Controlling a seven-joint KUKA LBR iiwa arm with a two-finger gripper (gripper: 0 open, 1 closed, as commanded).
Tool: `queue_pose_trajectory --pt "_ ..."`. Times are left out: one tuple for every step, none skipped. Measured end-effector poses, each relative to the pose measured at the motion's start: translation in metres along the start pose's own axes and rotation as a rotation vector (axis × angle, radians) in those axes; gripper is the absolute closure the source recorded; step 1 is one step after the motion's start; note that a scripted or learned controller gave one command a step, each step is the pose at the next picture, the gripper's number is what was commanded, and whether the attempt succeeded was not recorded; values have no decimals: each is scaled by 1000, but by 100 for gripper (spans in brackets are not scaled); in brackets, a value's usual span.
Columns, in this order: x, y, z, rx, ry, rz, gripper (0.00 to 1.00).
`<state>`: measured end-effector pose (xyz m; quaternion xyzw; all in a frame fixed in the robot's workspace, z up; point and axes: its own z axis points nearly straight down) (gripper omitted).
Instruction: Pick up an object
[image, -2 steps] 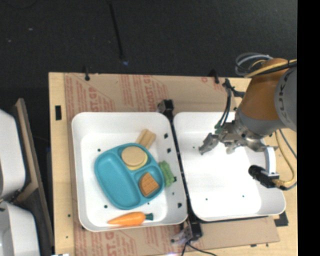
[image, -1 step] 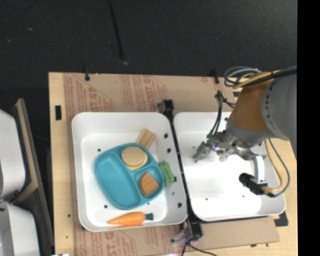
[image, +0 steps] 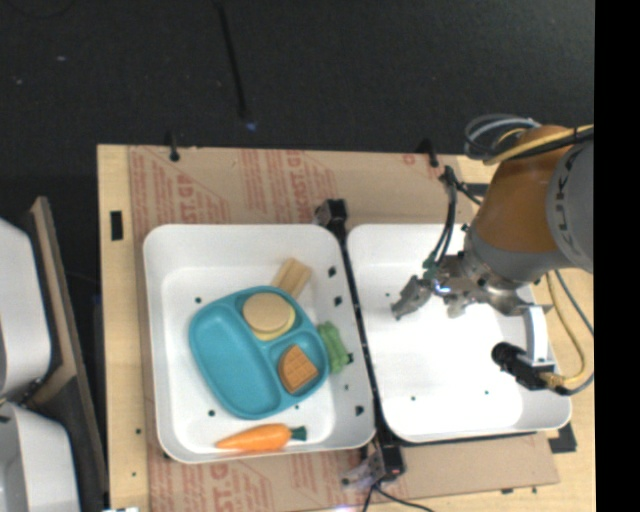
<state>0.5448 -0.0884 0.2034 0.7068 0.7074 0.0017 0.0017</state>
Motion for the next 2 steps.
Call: queue_pose_trajectory --pt "-8 -1 47 8 0 2 0" --pt "4 -5 1 0 0 0 0"
